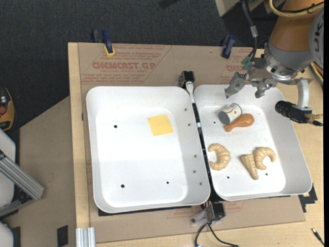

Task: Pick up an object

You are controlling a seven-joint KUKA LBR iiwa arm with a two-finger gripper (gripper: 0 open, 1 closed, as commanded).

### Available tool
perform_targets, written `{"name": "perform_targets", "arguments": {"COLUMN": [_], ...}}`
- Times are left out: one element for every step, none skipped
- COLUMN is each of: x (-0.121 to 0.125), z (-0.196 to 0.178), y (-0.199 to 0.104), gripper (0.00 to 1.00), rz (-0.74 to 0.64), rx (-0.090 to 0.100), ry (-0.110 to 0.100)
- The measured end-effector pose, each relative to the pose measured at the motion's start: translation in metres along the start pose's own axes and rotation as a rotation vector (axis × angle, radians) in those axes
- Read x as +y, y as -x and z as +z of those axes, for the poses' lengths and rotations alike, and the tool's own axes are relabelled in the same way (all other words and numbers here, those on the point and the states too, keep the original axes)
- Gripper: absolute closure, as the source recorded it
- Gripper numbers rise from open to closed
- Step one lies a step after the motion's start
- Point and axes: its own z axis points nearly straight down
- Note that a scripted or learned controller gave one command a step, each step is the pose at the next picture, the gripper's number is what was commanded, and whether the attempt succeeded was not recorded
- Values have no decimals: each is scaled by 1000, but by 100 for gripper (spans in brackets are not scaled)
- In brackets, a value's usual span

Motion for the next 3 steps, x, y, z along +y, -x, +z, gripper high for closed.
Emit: {"name": "perform_targets", "arguments": {"x": [9, 13, 39], "z": [158, 139, 42], "y": [38, 37, -53], "gripper": [0, 100, 100], "rz": [5, 2, -10], "rx": [0, -2, 2], "ry": [-4, 5, 15]}}
